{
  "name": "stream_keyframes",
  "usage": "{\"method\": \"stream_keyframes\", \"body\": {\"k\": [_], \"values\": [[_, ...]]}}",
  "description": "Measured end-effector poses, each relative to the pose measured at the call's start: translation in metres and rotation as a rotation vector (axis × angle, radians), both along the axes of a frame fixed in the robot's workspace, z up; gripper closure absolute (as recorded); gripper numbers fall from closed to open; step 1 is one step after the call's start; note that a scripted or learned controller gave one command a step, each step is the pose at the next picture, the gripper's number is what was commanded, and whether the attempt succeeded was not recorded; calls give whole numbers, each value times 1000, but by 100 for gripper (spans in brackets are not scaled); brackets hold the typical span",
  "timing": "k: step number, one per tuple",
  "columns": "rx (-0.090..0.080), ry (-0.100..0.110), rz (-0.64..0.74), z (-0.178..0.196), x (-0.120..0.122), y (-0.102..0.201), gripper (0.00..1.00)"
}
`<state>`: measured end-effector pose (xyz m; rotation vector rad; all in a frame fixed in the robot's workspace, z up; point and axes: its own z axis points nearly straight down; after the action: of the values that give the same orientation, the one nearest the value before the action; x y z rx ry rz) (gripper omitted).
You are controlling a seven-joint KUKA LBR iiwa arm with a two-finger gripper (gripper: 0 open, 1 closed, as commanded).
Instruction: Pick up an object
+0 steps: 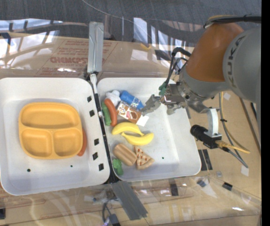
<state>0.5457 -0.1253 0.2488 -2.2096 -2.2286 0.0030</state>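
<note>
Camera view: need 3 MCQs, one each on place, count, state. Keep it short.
1. Where does the yellow tray sit?
A. left bin
B. right bin
C. bare bench

2. How many compartments does the tray have?
A. two
B. three
C. five

3. What is the claw doing?
A. lifting the banana
B. hovering over the toy food in the right bin, nothing seen between its fingers
C. resting in the tray

Answers: 1 A, the tray lies inside the left bin. 2 B, one long section above two smaller. 3 B, the banana lies on the bin floor.
</note>
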Motion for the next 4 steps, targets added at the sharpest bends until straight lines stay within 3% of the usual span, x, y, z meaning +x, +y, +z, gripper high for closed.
{"method": "stream_keyframes", "body": {"k": [1,2,3,4], "values": [[0,1,190,-59,71,18,0],[-6,-19,175,-128,83,22,0],[-11,-8,350,-154,18,15,0],[0,-4,409,-156,59,8,0]]}}
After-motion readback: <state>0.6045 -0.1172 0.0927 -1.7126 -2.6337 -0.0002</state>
